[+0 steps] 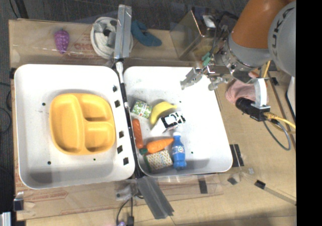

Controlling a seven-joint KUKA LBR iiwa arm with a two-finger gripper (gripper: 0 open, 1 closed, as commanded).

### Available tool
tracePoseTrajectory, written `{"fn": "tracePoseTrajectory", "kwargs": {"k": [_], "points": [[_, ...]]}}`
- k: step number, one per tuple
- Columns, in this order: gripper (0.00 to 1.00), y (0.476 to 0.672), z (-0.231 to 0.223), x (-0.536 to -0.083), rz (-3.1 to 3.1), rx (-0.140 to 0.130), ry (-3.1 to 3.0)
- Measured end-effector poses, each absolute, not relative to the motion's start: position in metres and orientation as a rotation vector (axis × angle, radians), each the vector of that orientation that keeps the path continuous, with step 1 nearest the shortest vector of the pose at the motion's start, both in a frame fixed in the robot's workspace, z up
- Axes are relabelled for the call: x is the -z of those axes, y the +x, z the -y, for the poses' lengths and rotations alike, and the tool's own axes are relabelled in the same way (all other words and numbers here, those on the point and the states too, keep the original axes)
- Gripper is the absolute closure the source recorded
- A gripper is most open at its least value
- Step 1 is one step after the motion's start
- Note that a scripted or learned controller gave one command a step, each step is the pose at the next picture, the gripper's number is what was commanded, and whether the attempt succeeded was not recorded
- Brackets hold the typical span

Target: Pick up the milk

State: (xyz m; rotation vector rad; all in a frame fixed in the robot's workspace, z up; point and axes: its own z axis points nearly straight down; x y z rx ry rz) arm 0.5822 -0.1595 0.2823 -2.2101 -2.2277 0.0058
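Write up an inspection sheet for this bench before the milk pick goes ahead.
Surface: two white bins side by side; the left bin holds a yellow divided tray.
Job's things: black-and-white milk carton in the right bin, beside the banana.
Clutter: green packet, two carrots, blue bottle, patterned pouch.
Grippers: gripper above the right bin's far edge, holding nothing seen.
Cables: yellow cable on the bench at right.
Surroundings: purple object, white coil, blue cloth, pink cloth.
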Motion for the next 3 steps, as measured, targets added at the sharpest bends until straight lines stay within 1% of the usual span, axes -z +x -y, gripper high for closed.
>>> {"fn": "tracePoseTrajectory", "kwargs": {"k": [1, 2, 3], "points": [[0.0, 0.553, 0.155, -0.105, 2.172, 0.002, -2.272], [1.0, 0.553, 0.156, -0.115, 2.176, -0.001, -2.268], [1.0, 0.485, 0.12, -0.22, 2.52, 0.0, -1.876]]}}
